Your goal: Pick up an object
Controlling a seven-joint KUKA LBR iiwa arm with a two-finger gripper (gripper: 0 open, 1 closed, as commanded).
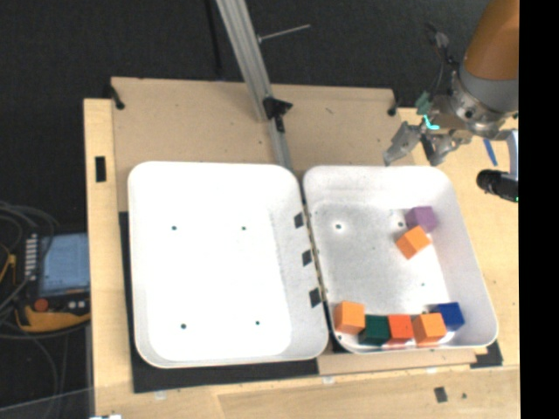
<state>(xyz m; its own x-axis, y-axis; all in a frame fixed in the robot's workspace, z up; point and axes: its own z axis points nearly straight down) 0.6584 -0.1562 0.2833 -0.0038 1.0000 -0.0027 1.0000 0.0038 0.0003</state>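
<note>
lab | robot arm | white bins on bench | loose cables

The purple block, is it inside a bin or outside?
Inside. The purple block sits on the floor of the right bin, touching an orange block.

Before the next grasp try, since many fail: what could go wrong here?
Two risks. The purple block and orange block touch, so closing on one may shove the other. The row of blocks hugs the right bin near wall; the end effector could hit that wall.
</note>
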